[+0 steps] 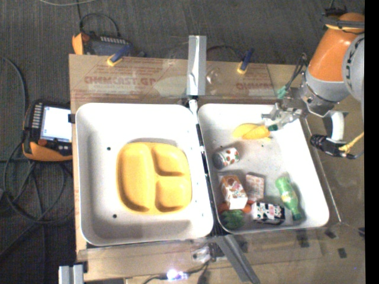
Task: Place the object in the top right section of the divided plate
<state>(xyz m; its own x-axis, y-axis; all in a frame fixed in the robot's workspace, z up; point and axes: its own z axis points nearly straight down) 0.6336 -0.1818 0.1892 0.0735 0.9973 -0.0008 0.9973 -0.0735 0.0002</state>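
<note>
A yellow divided plate lies in the middle of the left white bin; its top right section holds nothing. A yellow banana-shaped object sits near the back of the right bin. My gripper is at that object's right end, reaching down from the grey and orange arm at the upper right. The contact point is too small to read.
The right bin also holds a small can, two printed cartons, a green bottle, a dark green item and a black-and-white box. A metal post stands between the bins at the back.
</note>
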